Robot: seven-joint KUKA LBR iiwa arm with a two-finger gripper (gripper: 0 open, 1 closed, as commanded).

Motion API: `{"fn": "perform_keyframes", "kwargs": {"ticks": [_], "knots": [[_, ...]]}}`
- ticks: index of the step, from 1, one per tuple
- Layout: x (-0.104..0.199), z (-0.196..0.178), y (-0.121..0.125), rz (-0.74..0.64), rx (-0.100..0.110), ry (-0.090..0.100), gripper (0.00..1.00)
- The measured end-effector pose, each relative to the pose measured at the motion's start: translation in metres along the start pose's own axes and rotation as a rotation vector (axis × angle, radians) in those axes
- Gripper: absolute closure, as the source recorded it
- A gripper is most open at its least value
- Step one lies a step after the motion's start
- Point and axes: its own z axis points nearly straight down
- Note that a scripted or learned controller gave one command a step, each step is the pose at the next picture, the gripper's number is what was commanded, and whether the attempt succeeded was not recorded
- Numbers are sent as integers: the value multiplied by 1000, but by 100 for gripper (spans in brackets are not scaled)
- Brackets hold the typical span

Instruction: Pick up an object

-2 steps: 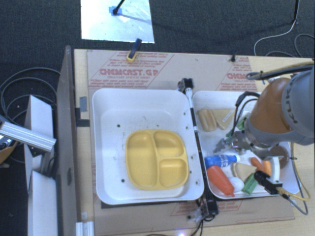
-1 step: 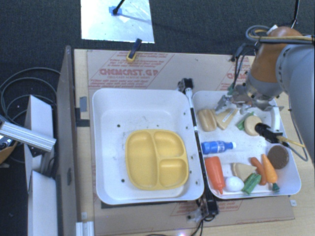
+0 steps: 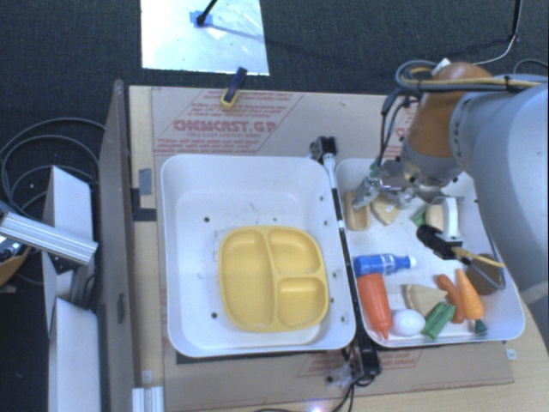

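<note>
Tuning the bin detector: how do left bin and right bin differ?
The left bin holds a single yellow divided tray; the right bin holds many small items, among them a blue-capped bottle and a white egg. The pincer hangs over the right bin, not the left bin. Both are shallow and white.

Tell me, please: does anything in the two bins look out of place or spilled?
Nothing looks spilled or damaged. The yellow divided tray lies flat in the left bin. The toy items lie jumbled inside the right bin, where the gripper hovers near the far end.
</note>
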Motion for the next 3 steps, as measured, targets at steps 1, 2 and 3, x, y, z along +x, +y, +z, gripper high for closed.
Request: {"fn": "perform_keyframes", "kwargs": {"ticks": [1, 2, 3], "knots": [[0, -14, 2, -3, -3, 4, 100], [35, -121, -61, -1, -2, 5, 100], [93, -139, -76, -4, 4, 6, 100]]}}
